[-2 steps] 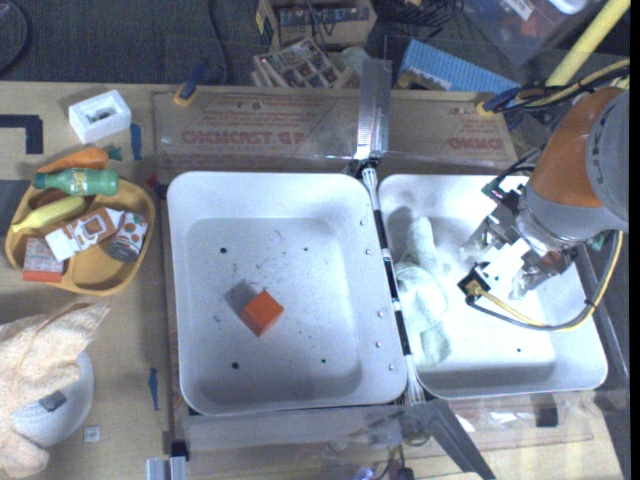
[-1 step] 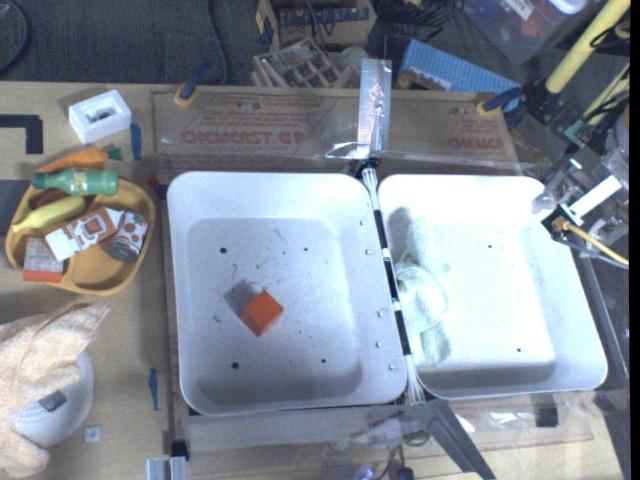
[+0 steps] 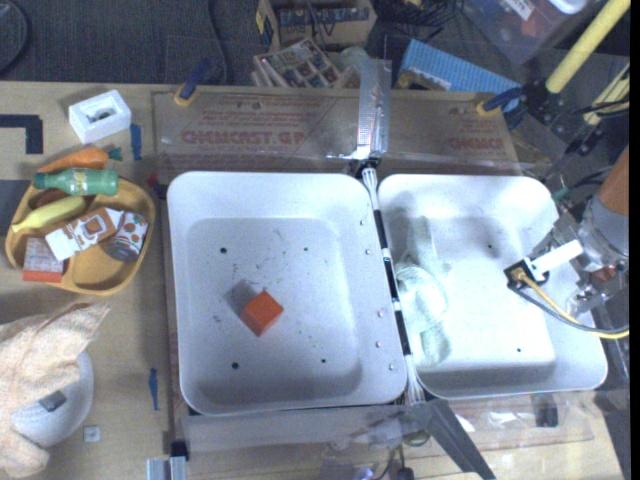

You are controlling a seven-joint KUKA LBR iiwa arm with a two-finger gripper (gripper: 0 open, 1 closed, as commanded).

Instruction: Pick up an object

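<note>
Gripper point(image 3: 598, 280) sits at the far right of the camera view, over the right rim of the right-hand shallow white bin point(image 3: 500, 368); it is partly cut off by the frame edge and cluttered by fittings, so its opening and any contents cannot be told. Nothing is seen clamped in it. Grey arm with orange band point(image 3: 618, 193) enters from the right just above it. A white tab-like fitting point(image 3: 553, 258) and a yellow and black cable point(image 3: 560, 303) project from the wrist area over the bin floor.

Small orange cube-like block point(image 3: 263, 312) lies on the floor of the left-hand shallow white bin point(image 3: 200, 208), slightly left of and below centre, well apart from the gripper. A grey patch touches it at its upper left; cannot tell whether shadow or a separate piece.

Pale green-white crumpled soft item, cloth or plastic point(image 3: 422, 293), lies along the left wall of the right-hand bin, running top to bottom.

Left of the bins: a yellow shallow bowl point(image 3: 90, 278) holding toy food, including a green bottle point(image 3: 80, 181), a yellow banana point(image 3: 45, 212) and small printed cartons. A white box point(image 3: 100, 115) stands above the bowl. Peach-coloured cloth point(image 3: 45, 353) lies at lower left.
</note>
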